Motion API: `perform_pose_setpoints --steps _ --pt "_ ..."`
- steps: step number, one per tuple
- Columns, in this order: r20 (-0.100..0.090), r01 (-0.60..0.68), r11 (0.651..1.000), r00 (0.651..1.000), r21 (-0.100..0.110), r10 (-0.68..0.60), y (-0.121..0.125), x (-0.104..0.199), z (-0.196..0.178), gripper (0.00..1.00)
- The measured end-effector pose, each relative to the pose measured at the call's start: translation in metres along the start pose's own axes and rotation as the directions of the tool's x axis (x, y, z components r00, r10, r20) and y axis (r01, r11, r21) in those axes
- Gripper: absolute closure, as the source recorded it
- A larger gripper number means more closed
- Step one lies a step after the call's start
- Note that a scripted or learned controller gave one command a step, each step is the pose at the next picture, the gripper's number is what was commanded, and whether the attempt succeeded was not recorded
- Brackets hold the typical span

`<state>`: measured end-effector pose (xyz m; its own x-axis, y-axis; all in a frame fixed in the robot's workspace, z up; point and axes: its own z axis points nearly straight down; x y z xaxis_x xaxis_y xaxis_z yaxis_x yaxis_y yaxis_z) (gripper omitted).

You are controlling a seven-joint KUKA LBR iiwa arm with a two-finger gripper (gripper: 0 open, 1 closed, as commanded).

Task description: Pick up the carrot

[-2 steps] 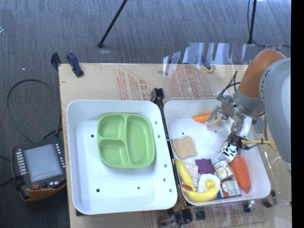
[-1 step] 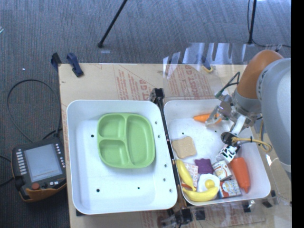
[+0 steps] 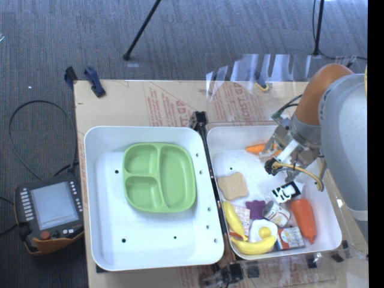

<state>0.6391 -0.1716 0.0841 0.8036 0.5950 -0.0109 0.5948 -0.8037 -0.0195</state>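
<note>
Beside the carrot (image 3: 256, 149), illegible red board print (image 3: 180, 104).

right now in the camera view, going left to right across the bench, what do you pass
green divided plate in the left bin → slice of bread → purple toy → orange carrot near the right bin's far side

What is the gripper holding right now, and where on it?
Cannot be told. The gripper sits over the right bin beside the carrot, whose thick end is hidden under it.
</note>
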Motion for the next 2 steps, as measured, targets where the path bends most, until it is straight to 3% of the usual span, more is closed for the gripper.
perform_pose_setpoints --steps 1,2 --pt "-0.011 -0.362 0.932 0.932 -0.007 0.361 0.0014 -0.0133 -0.0015 0.00" --pt "-0.007 -0.355 0.935 0.935 -0.003 0.355 0.0001 -0.0125 -0.0112 1.00"
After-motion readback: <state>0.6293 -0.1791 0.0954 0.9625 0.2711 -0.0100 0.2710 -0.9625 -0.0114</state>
